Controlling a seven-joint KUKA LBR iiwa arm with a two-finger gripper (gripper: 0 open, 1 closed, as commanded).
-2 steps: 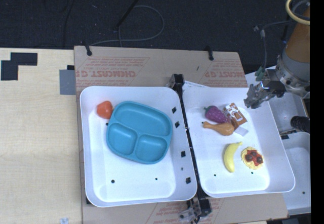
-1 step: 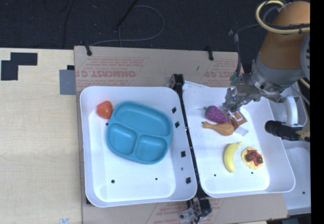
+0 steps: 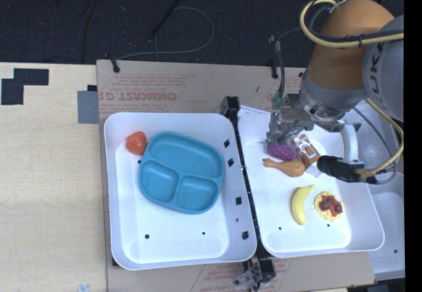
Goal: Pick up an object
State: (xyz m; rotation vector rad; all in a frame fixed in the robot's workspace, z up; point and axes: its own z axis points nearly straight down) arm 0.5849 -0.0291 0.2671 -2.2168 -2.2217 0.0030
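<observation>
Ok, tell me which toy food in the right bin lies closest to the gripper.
The purple grapes, directly under the gripper. The chicken drumstick, banana and small pizza lie farther toward the bin's near edge.

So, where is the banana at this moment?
The banana lies in the right bin, toward its near side, just left of the small pizza toy and below the chicken drumstick.

Item count, by kind:

- White bins: two, a left bin [image 3: 125,244] and a right bin [image 3: 369,234].
- Blue divided tray [image 3: 180,172]: one, three compartments.
- Orange-red tomato [image 3: 136,143]: one.
- Purple grape bunch [image 3: 282,150]: one.
- Chicken drumstick [image 3: 287,166]: one.
- Banana [image 3: 301,204]: one.
- Small pizza [image 3: 329,205]: one.
- Orange-and-white packet [image 3: 306,146]: one.
</observation>
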